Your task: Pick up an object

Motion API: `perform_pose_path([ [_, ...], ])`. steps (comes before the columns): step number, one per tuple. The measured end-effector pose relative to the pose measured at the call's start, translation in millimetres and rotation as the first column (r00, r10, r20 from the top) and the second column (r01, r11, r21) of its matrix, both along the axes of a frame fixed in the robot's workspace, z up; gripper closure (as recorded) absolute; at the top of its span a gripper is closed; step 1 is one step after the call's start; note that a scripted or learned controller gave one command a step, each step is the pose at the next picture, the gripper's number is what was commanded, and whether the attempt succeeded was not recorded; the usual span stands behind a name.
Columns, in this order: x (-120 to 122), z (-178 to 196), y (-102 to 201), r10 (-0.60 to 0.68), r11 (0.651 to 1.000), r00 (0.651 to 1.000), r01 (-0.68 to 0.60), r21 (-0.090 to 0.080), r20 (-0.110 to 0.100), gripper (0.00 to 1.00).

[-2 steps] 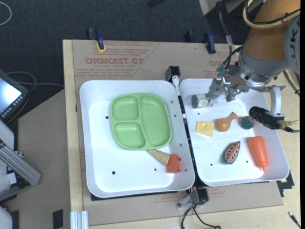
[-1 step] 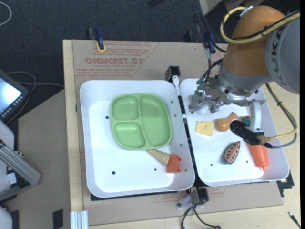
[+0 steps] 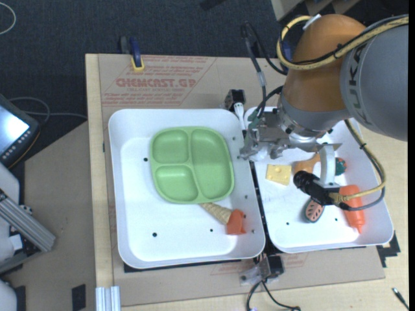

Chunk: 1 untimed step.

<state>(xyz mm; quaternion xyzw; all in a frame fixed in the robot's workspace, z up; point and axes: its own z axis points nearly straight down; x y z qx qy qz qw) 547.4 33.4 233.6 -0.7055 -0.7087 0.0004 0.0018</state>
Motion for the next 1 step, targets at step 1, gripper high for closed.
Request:
perform_pose_path([
  [1,-1.1,0.1,-6.0,-0.005,1.000,1.000,0.005,-0.001,0.001,1.00],
])
